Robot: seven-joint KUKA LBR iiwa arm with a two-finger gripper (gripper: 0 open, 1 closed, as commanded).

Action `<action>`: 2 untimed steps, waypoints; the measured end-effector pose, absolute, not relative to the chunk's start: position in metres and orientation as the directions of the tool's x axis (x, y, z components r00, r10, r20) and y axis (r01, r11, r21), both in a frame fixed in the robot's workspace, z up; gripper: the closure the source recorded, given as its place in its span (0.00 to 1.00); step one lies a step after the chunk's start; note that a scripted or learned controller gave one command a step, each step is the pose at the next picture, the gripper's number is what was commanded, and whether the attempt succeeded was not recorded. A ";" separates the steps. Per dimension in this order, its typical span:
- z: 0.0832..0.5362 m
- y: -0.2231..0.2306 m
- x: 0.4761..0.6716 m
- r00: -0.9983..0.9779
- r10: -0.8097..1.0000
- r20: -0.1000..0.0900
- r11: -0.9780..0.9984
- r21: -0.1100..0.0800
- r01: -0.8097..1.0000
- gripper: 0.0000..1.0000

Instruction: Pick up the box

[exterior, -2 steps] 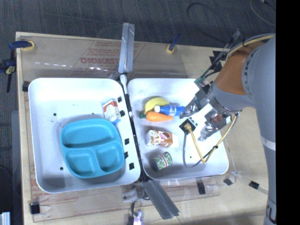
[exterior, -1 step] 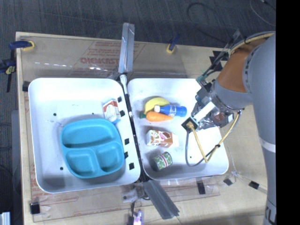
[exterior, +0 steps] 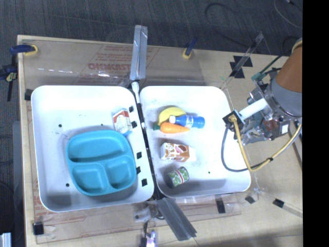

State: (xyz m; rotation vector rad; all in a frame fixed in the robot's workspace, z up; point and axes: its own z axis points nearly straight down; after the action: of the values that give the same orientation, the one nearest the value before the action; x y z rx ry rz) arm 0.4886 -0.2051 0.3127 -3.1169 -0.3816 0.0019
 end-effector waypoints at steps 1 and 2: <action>0.322 -0.204 0.489 0.969 0.249 -0.004 -0.969 -0.005 0.249 1.00; 0.331 -0.204 0.490 0.967 0.256 -0.007 -0.967 -0.008 0.256 1.00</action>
State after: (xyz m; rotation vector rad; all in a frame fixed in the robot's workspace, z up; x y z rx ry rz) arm 0.4896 -0.2037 0.3308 -3.1086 -0.4051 0.0131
